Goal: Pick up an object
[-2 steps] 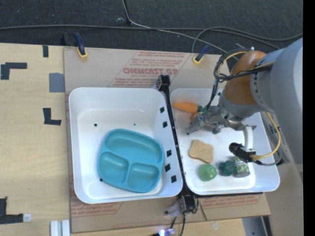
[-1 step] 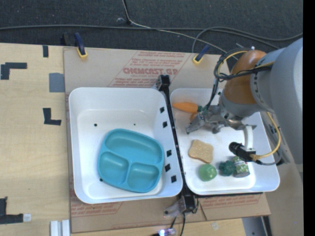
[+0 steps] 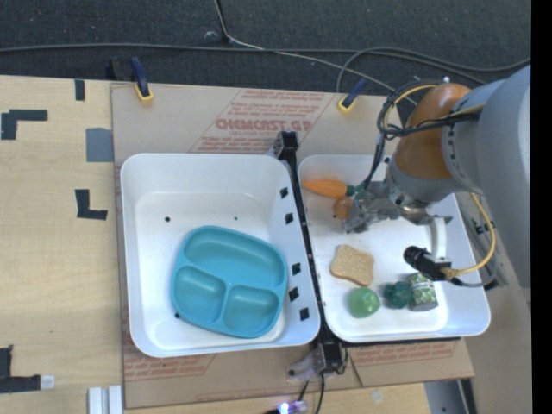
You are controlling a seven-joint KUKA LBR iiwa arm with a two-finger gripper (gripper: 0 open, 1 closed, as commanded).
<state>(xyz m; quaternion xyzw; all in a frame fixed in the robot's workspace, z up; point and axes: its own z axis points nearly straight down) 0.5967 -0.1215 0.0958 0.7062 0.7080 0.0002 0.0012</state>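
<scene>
Gripper (image 3: 355, 216) lowered at carrot (image 3: 324, 187) in right bin (image 3: 470, 322); grasp state indeterminable; next move likely requires closing squarely, then lifting.

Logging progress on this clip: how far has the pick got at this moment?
Done: the gripper is down in the right bin, next to the carrot. In hand: nothing visibly between its fingers. Left: grasping and lifting. The bread slice, green ball and dark green piece lie on the bin floor; the blue tray sits in the left bin.
</scene>
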